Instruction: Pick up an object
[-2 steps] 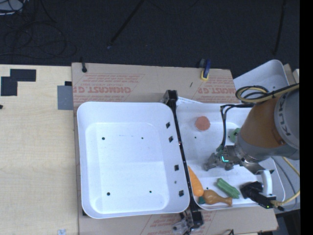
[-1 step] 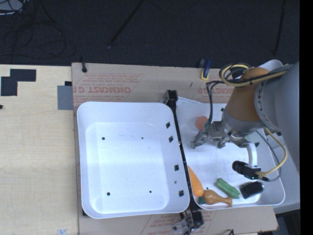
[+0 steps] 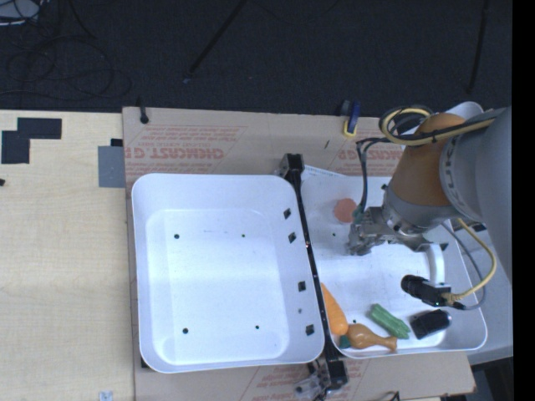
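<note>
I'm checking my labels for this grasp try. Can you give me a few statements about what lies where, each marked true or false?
1. The claw is over the right bin. True.
2. The green piece lies against the right bin's far wall. False: it lies near the front wall.
3. A pinkish ball lies in the same bin as the claw, on the claw's far side. True.
4. The orange carrot lies right next to the pinkish ball. False: the carrot lies at the near end of the bin along its left wall, well apart from the ball.
</note>
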Action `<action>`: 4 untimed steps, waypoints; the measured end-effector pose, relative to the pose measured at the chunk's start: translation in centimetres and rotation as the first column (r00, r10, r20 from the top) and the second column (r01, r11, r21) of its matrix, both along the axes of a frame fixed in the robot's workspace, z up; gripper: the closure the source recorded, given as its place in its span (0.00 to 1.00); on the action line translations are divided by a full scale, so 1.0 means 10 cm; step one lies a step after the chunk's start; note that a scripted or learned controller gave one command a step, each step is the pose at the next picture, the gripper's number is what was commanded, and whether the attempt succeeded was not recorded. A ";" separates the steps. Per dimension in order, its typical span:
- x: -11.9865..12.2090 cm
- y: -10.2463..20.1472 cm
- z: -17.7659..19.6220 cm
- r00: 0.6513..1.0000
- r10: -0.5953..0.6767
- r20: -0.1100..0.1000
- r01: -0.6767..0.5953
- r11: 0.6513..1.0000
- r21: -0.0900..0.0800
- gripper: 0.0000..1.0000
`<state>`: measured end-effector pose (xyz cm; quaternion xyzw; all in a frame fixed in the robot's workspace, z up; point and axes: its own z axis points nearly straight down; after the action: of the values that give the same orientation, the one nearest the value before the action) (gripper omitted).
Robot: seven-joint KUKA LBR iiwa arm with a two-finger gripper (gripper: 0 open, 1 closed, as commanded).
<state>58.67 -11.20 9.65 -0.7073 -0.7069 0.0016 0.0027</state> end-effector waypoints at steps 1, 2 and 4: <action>-0.13 0.52 0.95 1.000 0.004 0.007 -0.004 1.000 0.000 1.00; -0.25 1.49 1.50 1.000 0.010 0.008 -0.010 1.000 0.002 1.00; -0.38 2.40 1.78 1.000 0.003 -0.001 -0.003 1.000 -0.002 1.00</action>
<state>54.84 12.84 27.43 -0.7062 -0.7080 0.0026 0.0022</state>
